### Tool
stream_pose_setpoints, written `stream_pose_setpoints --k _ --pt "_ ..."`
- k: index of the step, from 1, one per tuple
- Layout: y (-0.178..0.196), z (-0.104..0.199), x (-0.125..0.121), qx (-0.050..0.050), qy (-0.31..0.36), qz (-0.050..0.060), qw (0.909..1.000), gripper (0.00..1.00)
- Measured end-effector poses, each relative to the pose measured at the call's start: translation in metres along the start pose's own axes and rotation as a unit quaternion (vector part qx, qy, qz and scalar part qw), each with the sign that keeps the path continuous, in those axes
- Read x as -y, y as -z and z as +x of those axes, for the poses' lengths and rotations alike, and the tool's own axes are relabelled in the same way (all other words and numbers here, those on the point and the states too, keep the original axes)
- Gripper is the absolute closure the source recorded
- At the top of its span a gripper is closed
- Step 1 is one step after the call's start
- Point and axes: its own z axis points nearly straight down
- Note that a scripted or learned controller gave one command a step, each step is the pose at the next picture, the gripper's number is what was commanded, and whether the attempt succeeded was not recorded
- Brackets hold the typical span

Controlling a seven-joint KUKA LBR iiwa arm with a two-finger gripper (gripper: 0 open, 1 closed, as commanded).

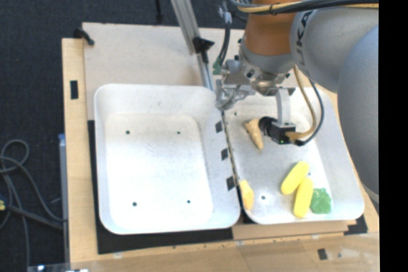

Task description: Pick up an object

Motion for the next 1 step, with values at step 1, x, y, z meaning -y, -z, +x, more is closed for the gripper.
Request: stream_pose_setpoints --k 1 --pt "-0.0049 0.0570 0.0207 -0.001 0.001 0.000 1.0000 1.00"
